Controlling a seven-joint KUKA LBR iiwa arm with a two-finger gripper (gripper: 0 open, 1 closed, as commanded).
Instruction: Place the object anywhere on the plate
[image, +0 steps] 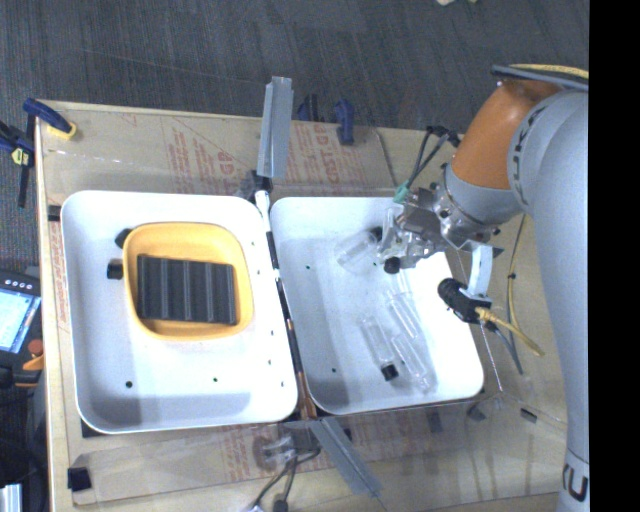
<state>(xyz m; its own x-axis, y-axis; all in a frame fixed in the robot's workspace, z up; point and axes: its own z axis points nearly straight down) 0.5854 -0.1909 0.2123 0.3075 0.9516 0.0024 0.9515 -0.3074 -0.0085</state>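
A yellow square plate (188, 236) with rounded corners lies in the left bin (90, 380). A dark ribbed rectangle (187, 290) covers its middle. In the right bin (330, 380) lie clear plastic pieces: one (355, 250) near the back, and long tube-like ones (400, 330) toward the front right, one with a small black end (389, 372). My gripper (392, 252) hangs low over the back right part of the right bin, just right of the back clear piece. Whether anything sits between its tips is too unclear to tell.
A grey bar (275, 125) stands at the back between the bins. Blue clamps (345, 120) grip the bench's back edge. Cables and a black fitting (458, 298) hang off the wrist over the right bin's right rim. A small black item (115, 269) lies left of the plate.
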